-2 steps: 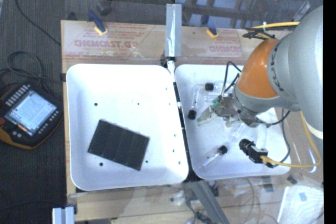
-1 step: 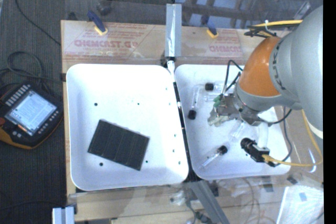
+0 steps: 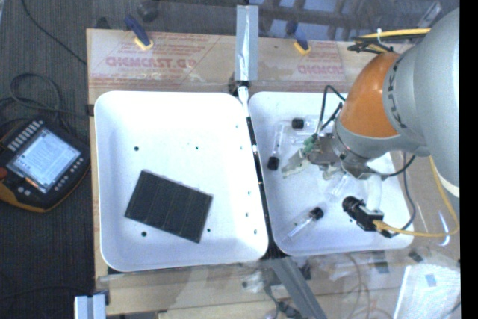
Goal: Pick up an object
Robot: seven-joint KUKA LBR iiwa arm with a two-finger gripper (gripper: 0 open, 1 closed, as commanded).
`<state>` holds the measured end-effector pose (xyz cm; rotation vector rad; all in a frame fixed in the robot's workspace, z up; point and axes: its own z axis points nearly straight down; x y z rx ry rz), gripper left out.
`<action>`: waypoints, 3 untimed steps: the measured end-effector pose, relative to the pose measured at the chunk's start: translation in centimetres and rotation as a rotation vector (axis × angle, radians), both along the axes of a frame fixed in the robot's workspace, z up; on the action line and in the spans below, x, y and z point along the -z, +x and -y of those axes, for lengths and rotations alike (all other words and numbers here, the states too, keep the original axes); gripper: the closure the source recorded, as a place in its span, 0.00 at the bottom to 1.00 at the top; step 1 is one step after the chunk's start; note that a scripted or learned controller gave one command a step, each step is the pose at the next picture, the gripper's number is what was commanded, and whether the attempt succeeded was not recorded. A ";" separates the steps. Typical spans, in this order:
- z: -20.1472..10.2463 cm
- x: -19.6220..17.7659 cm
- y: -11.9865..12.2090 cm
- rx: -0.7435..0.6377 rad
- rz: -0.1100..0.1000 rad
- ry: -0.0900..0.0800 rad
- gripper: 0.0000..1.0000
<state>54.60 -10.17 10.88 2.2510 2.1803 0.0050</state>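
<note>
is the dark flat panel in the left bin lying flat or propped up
Lying flat. The dark panel rests on the left bin's floor, turned askew to its walls, touching none.

Both bins white: left bin (image 3: pixel 112 116), right bin (image 3: pixel 291 239). Inside left bin, a flat black panel (image 3: pixel 168 205) with faint ribbed lines; small dark dots scattered on the bin floor around it. In right bin, clear vials with black caps (image 3: pixel 305 222), one greenish item (image 3: pixel 306 153) near the arm. Arm (image 3: pixel 437 93) grey, orange band (image 3: pixel 370 97) above the wrist; yellow cable (image 3: pixel 403 33) beside it. Behind the left bin, brown board (image 3: pixel 164 63) with faded red lettering, blue-and-yellow clamps (image 3: pixel 138 31). Left of the left bin, pendant (image 3: pixel 37 164), black and orange, pale screen.
</note>
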 end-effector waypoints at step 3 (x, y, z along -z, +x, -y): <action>-0.3 1.8 2.4 -0.056 0.000 -0.002 0.00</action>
